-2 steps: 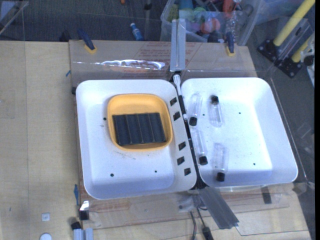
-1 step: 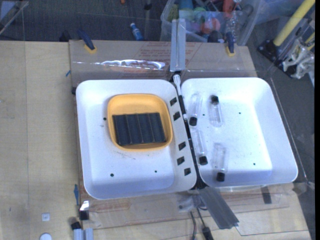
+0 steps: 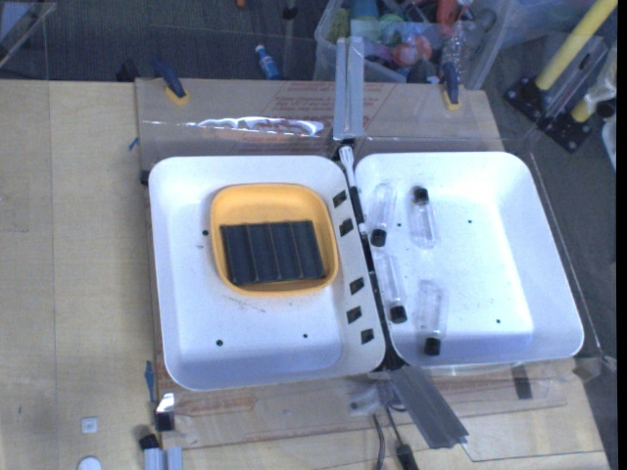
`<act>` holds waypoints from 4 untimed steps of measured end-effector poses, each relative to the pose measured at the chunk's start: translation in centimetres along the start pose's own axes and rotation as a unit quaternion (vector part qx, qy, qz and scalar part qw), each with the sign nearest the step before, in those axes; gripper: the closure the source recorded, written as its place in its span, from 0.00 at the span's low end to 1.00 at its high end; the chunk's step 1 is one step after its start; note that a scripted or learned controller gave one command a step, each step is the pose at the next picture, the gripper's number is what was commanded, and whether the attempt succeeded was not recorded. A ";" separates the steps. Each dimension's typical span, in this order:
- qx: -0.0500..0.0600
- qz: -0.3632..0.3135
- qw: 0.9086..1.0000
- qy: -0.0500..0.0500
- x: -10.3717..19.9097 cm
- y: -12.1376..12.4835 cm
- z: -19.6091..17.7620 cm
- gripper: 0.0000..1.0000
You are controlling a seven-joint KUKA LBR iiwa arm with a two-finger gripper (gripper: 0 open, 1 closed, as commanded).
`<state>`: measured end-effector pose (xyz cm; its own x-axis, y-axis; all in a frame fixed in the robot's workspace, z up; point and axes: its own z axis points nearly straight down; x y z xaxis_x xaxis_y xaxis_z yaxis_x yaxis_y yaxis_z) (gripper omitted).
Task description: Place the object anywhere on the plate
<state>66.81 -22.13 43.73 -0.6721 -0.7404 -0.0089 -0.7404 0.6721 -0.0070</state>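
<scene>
One fixed camera, high above the bench [image 3: 69, 262]. Looks down at a slant, taking in both white bins [image 3: 186, 351] whole.

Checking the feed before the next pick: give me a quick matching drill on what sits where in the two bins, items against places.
Items:
1. yellow plate
2. dark ridged block
3. clear vials with black caps
4. row of black tabs

Places:
A. lying in the right bin
B. along the divider between the bins
C. resting on the plate
D. sitting in the left bin

Pairs: 1-D, 2-C, 3-A, 4-B
</scene>
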 end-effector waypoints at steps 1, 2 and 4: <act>-0.004 -0.194 0.981 0.001 0.8 0.9 0.1 1.00; -0.006 -0.382 0.924 0.001 6.0 6.3 2.7 1.00; -0.005 -0.713 0.701 -0.001 7.2 9.5 0.1 1.00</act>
<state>54.90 -21.10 43.50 0.7526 -0.6585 -0.0021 -0.6585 -0.7525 -0.0029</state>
